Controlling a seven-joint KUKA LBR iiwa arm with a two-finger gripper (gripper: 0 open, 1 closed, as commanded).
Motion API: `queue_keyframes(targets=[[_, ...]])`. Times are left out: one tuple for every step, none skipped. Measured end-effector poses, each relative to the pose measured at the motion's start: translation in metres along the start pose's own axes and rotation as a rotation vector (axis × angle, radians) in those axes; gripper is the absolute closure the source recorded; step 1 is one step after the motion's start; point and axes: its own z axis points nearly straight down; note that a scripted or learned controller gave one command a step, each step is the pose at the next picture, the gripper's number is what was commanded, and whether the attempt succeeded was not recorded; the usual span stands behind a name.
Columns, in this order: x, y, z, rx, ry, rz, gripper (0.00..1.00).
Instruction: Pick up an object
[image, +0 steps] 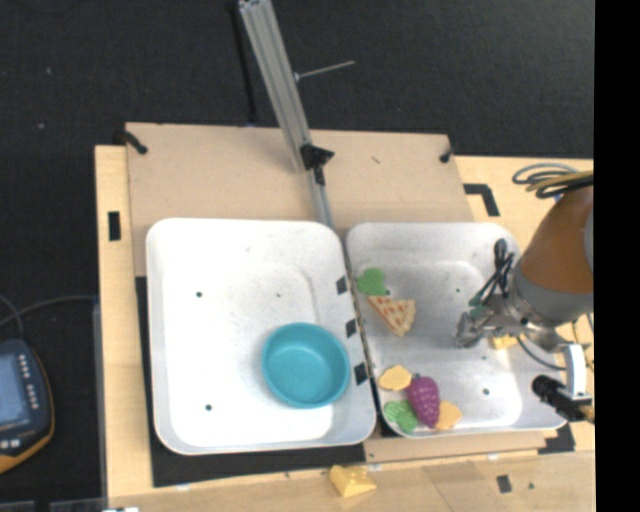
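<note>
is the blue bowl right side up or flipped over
Right side up. The blue bowl in the left bin shows its open rim and hollow inside.

Two white bins sit side by side, the left bin (190, 260) and the right bin (440, 245). One blue bowl (305, 364) in the left. In the right: two green pieces (372, 281) (400, 413), one waffle wedge (393, 314), one purple grape bunch (424, 397), two yellow pieces (395, 378) (447, 414). One yellow wedge (352, 481) lies outside.

Blue bowl (301, 365) in left bin (200, 260); toy foods near tool (472, 333) in right bin (440, 250)
</note>
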Motion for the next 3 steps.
queue_keyframes(targets=[[0.005,0.010,-0.050,-0.002,-0.002,-0.011,1.00],[0.004,0.011,-0.084,0.003,-0.001,-0.012,1.00],[0.056,0.004,-0.082,0.003,0.000,-0.010,1.00]])
